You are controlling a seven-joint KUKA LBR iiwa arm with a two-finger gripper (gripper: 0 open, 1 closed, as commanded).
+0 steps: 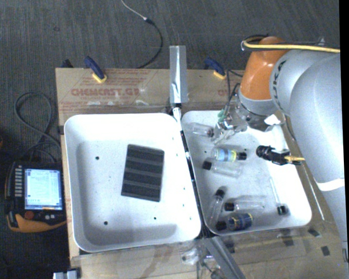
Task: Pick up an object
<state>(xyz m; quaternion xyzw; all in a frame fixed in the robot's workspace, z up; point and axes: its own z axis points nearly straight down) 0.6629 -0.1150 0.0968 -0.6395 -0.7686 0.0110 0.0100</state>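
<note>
My gripper [224, 128] hangs over the far part of the right bin [303, 217], the arm coming in from the right. Just below it lies a small clear bottle with a blue and yellow label [227, 155]. A clear vial [200, 130] lies to the gripper's left by the bin's far corner. Nearer the front are a black-capped vial [215, 203], another clear vial [245, 205] and a dark blue and yellow bottle [240, 221]. In the left bin [77, 139] a black ribbed block [142, 172] lies flat.
A small black cap [281, 209] sits at the right bin's front right. A divider rail [178, 79] runs between the bins at the back. A teach pendant [36, 195] lies on the floor to the left of the bench.
</note>
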